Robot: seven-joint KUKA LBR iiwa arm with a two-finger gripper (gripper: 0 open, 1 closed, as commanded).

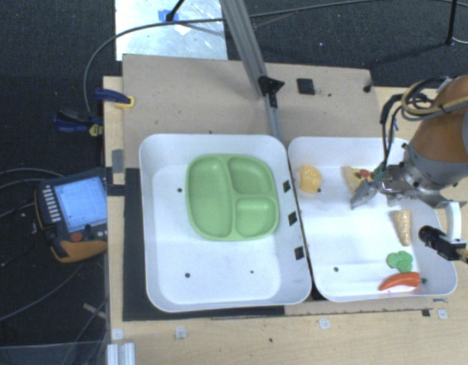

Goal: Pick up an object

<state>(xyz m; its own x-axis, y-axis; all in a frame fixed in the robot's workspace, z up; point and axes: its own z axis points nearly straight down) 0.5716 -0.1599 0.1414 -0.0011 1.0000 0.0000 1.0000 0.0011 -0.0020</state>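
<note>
My gripper [362,197] hangs over the upper middle of the right bin [348,287], pointing down and to the left. Just above its tip lies a yellow wedge-shaped toy with red spots [354,176]. A round yellow toy [310,179] rests near the bin's left wall. To the right and below the gripper lies a cream cone-shaped toy [402,226]. A green broccoli-like toy [399,261] and a red-orange toy [399,282] sit at the bin's lower right corner. I see nothing held in the gripper.
The left bin [165,272] holds a green divided plate [232,196]. A grey pole [249,44] slants across the back of the bench. A teach pendant [72,213] lies on the floor to the left. The arm's black attachment [439,242] overhangs the right bin's edge.
</note>
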